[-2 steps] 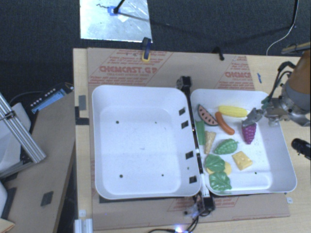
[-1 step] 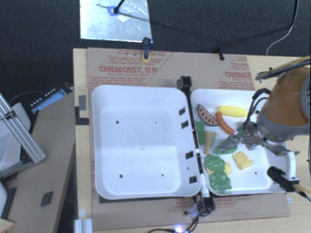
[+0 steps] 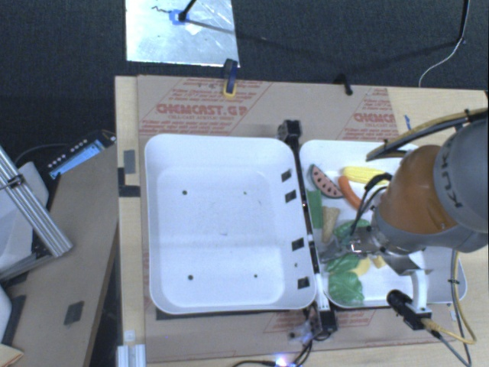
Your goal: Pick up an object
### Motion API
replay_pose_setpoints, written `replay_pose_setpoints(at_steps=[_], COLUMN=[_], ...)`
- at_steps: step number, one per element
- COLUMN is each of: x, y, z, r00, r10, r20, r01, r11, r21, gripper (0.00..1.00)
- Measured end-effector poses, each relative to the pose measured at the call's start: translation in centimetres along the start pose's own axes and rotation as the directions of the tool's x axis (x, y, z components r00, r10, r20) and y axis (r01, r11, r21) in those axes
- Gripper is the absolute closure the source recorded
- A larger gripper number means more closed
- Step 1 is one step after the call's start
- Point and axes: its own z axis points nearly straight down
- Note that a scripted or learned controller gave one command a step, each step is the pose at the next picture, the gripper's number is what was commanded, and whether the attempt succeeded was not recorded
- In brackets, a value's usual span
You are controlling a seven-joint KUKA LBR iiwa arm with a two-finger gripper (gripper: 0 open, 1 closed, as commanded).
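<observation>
I see my arm low over the right bin, covering lots of it. The gripper sits among green toy food; I cannot tell its grip. A watermelon slice, a carrot and corn lie near the far wall. The left bin has lots of room. The board reads "CHEMCAST GP".

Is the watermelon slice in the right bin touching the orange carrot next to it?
Apart. The camera view shows a strip of white bin floor between the watermelon slice and the carrot.
</observation>
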Motion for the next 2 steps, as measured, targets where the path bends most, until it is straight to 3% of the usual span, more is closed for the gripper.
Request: replay_pose_setpoints(at_steps=[1, 2], x=[-0.2, 6.8], y=[0.3, 4.6], z=[-1.5, -11.0], r00=[1.000, 1.000], r10=[-0.001, -0.011], r20=[0.002, 0.001], r01=[0.001, 0.011], r11=[1.000, 1.000], r21=[-0.007, -0.017], gripper=[1.00, 1.00])
